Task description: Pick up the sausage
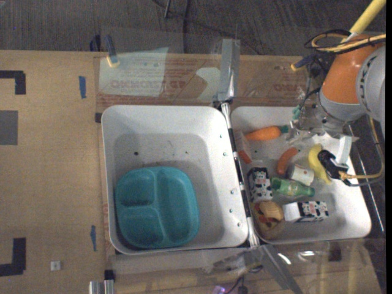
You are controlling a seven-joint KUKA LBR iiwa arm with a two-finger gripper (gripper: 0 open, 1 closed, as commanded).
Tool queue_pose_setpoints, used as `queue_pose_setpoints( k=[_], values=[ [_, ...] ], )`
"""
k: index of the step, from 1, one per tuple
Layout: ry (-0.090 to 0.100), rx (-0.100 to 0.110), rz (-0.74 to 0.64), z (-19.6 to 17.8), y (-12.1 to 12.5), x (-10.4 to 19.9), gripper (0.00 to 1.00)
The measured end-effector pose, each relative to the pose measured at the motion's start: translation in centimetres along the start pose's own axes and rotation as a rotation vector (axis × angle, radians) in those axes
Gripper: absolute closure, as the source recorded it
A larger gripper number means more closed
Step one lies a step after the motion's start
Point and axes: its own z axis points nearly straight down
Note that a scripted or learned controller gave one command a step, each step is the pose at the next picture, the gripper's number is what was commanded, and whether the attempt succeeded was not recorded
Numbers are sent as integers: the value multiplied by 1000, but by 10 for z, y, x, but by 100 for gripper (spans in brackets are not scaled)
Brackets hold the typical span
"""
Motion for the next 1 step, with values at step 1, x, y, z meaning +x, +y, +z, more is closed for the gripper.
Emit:
queue_pose_setpoints(
  k=[1],
  values=[
    [0,0,0,0,0,0,0]
  ],
)
